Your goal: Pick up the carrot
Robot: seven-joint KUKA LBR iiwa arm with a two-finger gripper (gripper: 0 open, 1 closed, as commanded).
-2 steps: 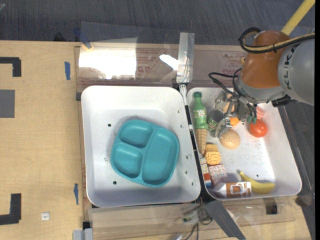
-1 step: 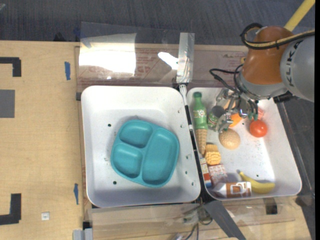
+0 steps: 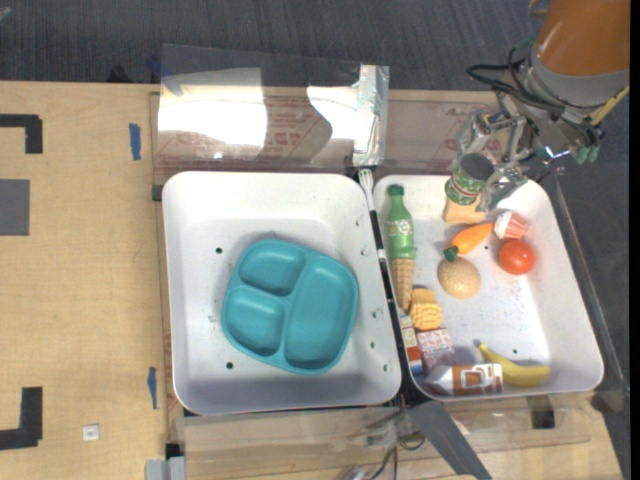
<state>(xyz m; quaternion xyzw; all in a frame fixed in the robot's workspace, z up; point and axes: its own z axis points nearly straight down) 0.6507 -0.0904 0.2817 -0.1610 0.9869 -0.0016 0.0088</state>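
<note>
Two bins [image 3: 180, 298] on the desk [image 3: 70, 268], side by side; left one with a teal tray [image 3: 290, 306], right one with the clutter. Carrot [image 3: 471, 237] in the right bin's upper half — orange, tapered, lying flat. Long axis slanted: thick end up and to the right beside a small red-and-white cup [image 3: 511, 225], tip down and to the left near a tan round fruit [image 3: 459, 279]. Tomato [image 3: 516, 257] just to its right, a can [image 3: 464, 194] just above, a green bottle [image 3: 399, 223] further left by the bin wall.

Hand [image 3: 510, 158] at the bin's upper right corner, over the rim, close above the can. Too tangled with cables and shadow to tell whether open or shut; nothing visibly held.

From the hand, carrot down and slightly left, near but not under it. Judging from this: a short reach toward the bin's middle, then a wrist turn so the closing line crosses the slant rather than runs along it. Tight neighbours on three sides — cup and tomato likeliest to be nudged on descent. Carrot not yet picked up.
</note>
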